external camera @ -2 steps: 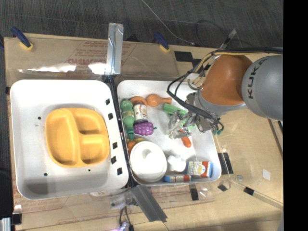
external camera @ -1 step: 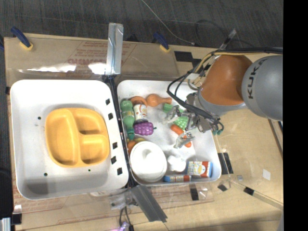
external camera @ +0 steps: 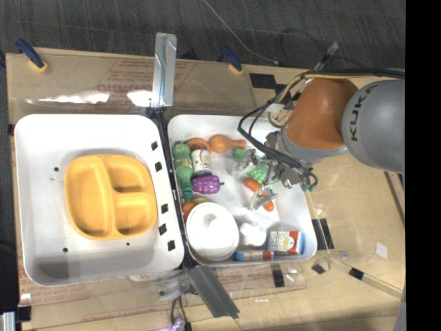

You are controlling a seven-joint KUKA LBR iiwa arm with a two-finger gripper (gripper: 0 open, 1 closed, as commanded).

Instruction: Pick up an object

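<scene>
Your arm (external camera: 358,126) reaches in from the right; the tool (external camera: 265,178) sits low in the right bin (external camera: 303,212), among the small toys near an orange piece (external camera: 253,183) — whether it grips anything, you cannot tell. Purple grapes (external camera: 205,183) lie just left, a white bowl (external camera: 212,229) below them. The left bin (external camera: 41,143) holds a yellow divided tray (external camera: 110,195).

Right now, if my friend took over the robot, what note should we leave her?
Gripper: down in the right bin, among the small toys; finger state unclear.
Things: purple grapes, white bowl, orange toy and small carton lie in the right bin. Yellow divided tray sits in the left bin.
Done: no object seen lifted.
Left: grasp one object and raise it.
</scene>
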